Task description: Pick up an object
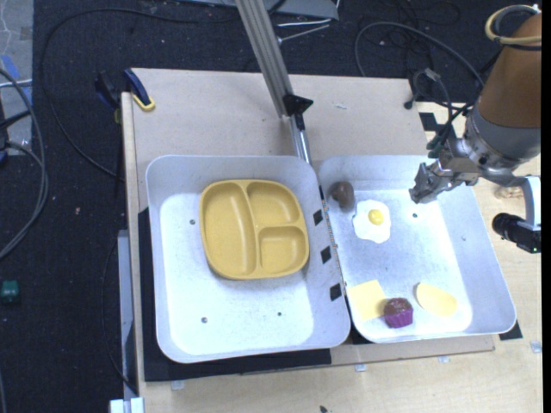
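The right bin (465,256) holds a fried egg (373,222), a brown rounded piece (343,194) at its far left corner, a yellow cheese square (367,299), a purple round item (398,312) and a pale yellow oval slice (436,299) near the front edge. My gripper (425,188) hangs over the far right part of this bin, to the right of the egg and above the bin floor. Nothing shows between its fingers.
In the left bin (172,317) lies a yellow divided plate (255,229). A slanted metal pole (271,50) rises from the bench behind the bins. Cables lie on the dark floor around the bench.
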You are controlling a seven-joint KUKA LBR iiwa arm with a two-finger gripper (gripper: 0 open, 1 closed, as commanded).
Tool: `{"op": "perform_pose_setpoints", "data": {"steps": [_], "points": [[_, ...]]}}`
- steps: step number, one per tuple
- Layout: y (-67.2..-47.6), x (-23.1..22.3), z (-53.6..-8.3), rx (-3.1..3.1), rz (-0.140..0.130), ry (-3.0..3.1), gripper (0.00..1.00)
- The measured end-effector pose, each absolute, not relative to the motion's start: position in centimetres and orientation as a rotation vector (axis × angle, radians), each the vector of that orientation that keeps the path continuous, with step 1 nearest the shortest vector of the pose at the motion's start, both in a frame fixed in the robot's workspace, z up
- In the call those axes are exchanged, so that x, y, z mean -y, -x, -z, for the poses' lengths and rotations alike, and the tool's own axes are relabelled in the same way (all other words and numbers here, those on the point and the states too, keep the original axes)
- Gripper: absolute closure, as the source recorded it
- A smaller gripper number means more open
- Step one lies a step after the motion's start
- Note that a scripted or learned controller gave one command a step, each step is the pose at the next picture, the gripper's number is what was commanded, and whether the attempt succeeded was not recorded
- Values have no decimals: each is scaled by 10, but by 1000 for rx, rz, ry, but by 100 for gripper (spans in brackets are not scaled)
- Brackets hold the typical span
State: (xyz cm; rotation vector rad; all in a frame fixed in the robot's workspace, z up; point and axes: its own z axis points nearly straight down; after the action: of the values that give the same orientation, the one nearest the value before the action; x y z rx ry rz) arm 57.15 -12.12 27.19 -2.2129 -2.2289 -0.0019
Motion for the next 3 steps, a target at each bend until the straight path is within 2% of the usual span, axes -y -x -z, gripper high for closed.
{"op": "perform_pose_setpoints", "data": {"steps": [3], "points": [[-591,-34,-252,2230,2,2215,100]]}}
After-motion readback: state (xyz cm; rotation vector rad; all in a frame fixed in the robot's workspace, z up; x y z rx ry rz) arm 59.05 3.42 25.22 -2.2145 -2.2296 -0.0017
